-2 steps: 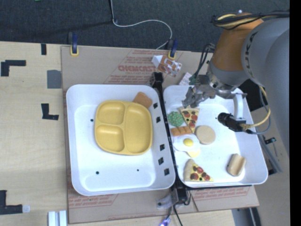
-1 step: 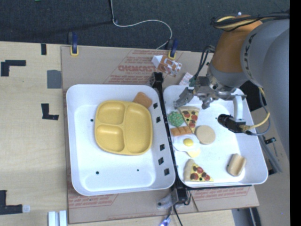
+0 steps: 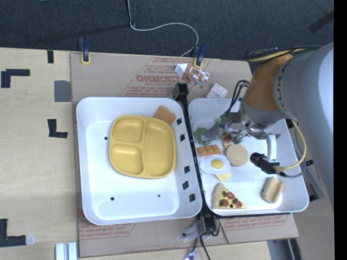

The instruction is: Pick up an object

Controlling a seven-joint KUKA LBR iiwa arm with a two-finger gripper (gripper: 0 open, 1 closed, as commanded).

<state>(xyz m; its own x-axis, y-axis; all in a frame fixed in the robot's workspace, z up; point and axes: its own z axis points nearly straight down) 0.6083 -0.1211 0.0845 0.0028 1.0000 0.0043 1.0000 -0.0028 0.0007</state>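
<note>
Grey metal, the pincer hung low over the right bin; whether it was wide or narrow could not be told. Just below it lay a tan disc, with a green piece to its left. Further down sat an egg, a pizza slice and a bread roll. Far left, a yellow plate lay in the left bin.

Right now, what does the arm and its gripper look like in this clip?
The arm is bulky, rounded and light grey, with an orange band above the wrist. Below it sits a dark metal gripper with thin black cables looping around the wrist.
</note>
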